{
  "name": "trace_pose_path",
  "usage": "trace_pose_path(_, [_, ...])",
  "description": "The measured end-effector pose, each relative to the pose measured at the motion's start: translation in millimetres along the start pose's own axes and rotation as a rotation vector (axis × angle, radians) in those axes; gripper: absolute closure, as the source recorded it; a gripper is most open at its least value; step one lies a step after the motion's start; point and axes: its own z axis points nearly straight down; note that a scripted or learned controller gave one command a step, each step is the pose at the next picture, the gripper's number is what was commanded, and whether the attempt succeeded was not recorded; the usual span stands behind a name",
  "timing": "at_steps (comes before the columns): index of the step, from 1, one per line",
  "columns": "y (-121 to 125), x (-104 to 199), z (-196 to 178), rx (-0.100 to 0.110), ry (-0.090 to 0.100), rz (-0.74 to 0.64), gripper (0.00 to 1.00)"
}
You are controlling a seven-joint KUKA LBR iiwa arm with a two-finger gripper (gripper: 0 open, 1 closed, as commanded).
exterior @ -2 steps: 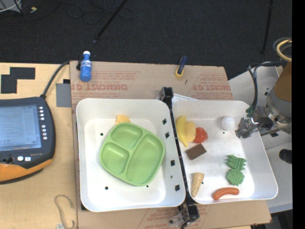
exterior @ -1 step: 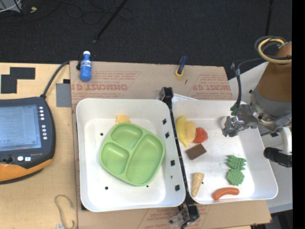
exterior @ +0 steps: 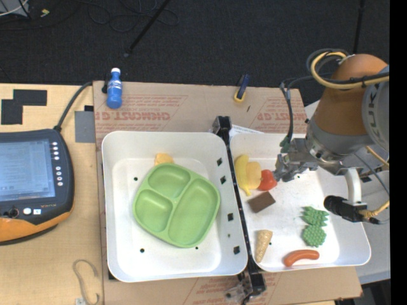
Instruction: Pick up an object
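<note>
- I see the arm [exterior: 346,107] reaching in from the right over the right bin [exterior: 346,250], its orange band above the wrist.
- The gripper [exterior: 284,169] sits low over the upper left part of that bin, just beside a small red object [exterior: 268,180], possibly a toy tomato or pepper.
- I cannot tell how the gripper stands or whether it has hold of anything; the dark tool and cabling blur together there.
- The red object touches a yellow banana-like toy [exterior: 245,173] that lies against the bin's left wall.
- Just below them lies a brown block [exterior: 261,202], tilted, close to the red object.
- Further down, near the front left corner, I see a pale cone-shaped piece [exterior: 262,244], and to its right a red-orange sausage [exterior: 301,257] along the front edge.
- Two green bumpy pieces [exterior: 314,226], like toy broccoli or grapes, lie together toward the right, well apart from the gripper.
- A black cylindrical part with cables [exterior: 346,209] hangs over the bin's right side, near the green pieces.
- The left bin [exterior: 121,234] bears a green divided plate [exterior: 177,204]; a small orange-yellow thing [exterior: 163,159] peeks out behind its upper edge.
- A black divider with clips [exterior: 230,189] runs between the two bins.
- Outside the bins, a blue bottle [exterior: 114,89] and a blue-and-yellow clamp [exterior: 241,88] rest on the cardboard [exterior: 172,110], and a control pendant [exterior: 32,176] lies at far left.
</note>
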Motion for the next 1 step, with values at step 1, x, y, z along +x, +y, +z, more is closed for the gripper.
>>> trace_pose_path(1, [19.7, 45.2, 1.2, -0.002, -0.001, 0.000, 1.00])
